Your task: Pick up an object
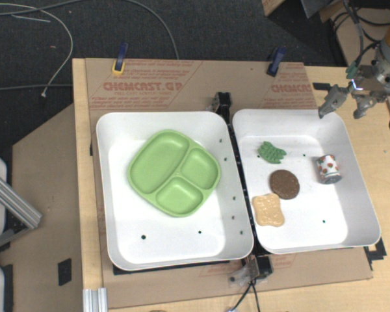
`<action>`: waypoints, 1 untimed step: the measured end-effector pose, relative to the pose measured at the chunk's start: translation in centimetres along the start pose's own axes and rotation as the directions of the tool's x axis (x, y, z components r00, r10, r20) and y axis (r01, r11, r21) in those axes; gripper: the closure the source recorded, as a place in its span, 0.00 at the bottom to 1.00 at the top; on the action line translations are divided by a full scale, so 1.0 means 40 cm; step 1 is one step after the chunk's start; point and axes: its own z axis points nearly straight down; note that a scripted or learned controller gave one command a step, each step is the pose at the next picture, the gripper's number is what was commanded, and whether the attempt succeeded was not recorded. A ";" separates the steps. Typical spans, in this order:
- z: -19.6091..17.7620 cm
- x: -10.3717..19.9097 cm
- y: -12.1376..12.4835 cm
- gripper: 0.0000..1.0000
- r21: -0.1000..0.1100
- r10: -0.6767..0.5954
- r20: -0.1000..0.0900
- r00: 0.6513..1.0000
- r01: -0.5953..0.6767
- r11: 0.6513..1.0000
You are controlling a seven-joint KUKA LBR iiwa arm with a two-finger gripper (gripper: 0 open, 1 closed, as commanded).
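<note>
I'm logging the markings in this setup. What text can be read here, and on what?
"CHEMCAST GP": red print, repeated on the brown board under the bins; the copy at top right is partly covered.
Small can in the right bin: label too small to read.

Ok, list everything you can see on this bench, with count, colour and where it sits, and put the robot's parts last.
divided plate: one, light green, middle of the left bin
left bin: one, white, left half of the bench
right bin: one, white, right half of the bench
leafy toy: one, dark green, upper left of the right bin
round patty: one, brown, middle of the right bin
cracker: one, tan, below the patty
small can: one, white and red, on its side, right of the patty
clamps: two, blue, back edge of the board
gripper: one, grey, jaws open, above the right bin's far right corner
</note>
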 end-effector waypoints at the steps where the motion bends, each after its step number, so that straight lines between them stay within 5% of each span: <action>1: -0.022 0.002 0.006 0.00 -0.014 -0.004 0.003 1.000 0.004 1.000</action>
